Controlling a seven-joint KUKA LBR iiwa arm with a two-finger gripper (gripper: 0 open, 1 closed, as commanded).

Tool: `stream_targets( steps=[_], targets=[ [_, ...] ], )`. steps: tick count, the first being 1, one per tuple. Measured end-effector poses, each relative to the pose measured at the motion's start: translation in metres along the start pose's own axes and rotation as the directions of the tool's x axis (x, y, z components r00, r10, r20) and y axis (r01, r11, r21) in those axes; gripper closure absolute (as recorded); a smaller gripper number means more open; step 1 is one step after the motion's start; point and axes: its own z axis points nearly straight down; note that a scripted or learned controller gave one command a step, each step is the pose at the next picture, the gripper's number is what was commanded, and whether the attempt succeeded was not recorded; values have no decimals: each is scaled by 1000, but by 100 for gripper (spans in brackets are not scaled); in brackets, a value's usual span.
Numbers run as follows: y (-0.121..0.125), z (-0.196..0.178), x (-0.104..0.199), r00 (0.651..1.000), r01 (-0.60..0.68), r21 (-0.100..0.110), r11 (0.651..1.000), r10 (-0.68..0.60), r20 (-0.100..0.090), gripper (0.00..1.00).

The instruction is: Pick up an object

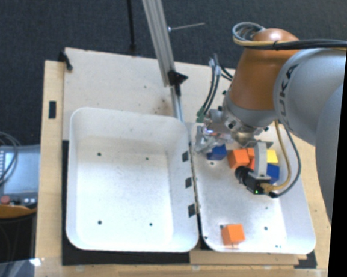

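A wooden bench (pixel 48 154) fills most of the overhead view, bearing two shallow white bins side by side. The left bin (pixel 127 179) shows bare white floor. The right bin (pixel 286 229) holds a few small blocks. A large grey robot arm (pixel 312 74), with an orange band above its wrist, reaches in from the right and hangs over the upper part of the right bin.

The gripper (pixel 213 138) sits low at the bin's upper left corner, close against the dividing wall between the bins. Whether it is open or closed cannot be told, nor whether it holds anything.

A blue block (pixel 218 152) lies just beside the gripper, apparently touching it. An orange block (pixel 242 157) sits next to that, with yellow and blue pieces (pixel 272 163) further right, partly hidden by cables. Another orange block (pixel 233 233) lies well apart, near the bin's front edge.

The likely risk: the crowded blocks and the nearby wall could make the gripper nudge a block aside or strike the rim instead of grasping cleanly.
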Motion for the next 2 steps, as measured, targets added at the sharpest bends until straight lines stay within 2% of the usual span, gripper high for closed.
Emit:
stream_targets(
  steps=[1,2],
  targets=[
    [-22,11,46,1000,1,0,1000,-1,0,100],
    [-45,7,79,1000,0,-1,1000,0,-2,100]
  ],
)
